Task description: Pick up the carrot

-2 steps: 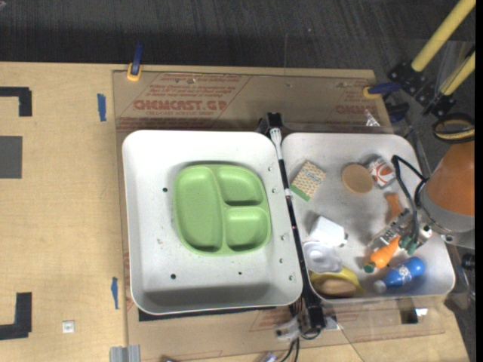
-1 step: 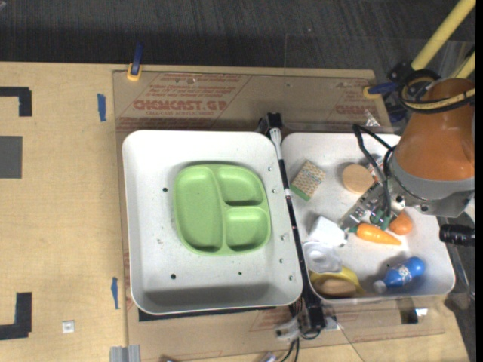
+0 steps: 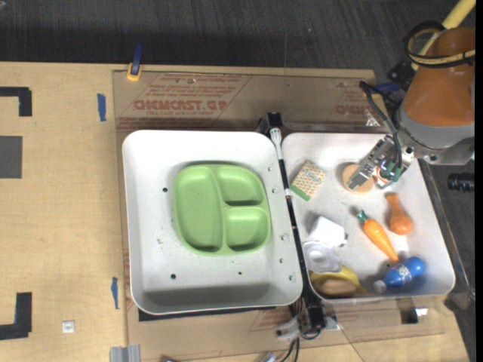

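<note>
Carrot (image 3: 376,235) lying in right bin (image 3: 441,225), gripper (image 3: 367,173) above, apart

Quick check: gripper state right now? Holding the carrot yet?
Gripper: open or shut cannot be told; it sits over a tan disc in the right bin. Carrot lies in that bin, apart from it.

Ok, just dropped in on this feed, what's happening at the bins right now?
The arm has reached in from the right, and its gripper hovers over the far part of the right bin, just above a tan round object. The carrot lies untouched nearer the middle of that bin, beside an orange pear-shaped toy. The left bin holds a green divided plate.
</note>
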Tool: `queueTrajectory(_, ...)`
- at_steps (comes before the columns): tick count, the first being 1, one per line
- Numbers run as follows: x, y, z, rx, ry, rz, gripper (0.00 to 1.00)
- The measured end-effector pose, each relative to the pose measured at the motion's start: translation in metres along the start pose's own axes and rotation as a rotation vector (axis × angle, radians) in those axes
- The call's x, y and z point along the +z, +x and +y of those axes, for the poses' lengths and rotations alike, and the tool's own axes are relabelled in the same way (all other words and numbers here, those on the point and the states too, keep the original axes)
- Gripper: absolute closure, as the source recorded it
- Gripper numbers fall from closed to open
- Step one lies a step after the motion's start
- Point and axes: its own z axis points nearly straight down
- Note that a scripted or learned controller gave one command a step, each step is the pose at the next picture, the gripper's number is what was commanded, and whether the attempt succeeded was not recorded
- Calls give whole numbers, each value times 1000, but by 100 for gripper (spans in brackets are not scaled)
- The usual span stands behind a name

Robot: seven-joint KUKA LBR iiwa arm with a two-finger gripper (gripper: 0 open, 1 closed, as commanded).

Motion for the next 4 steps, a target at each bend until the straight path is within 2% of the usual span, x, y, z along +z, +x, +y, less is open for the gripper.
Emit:
queueTrajectory(1,1,0,0,0,0,1,0)
queueTrajectory(2,106,58,-92,13,2,3,0)
queueTrajectory(3,96,56,-89,14,-3,-5,100)
queueTrajectory(4,16,79,-28,-283,-3,-2,100)
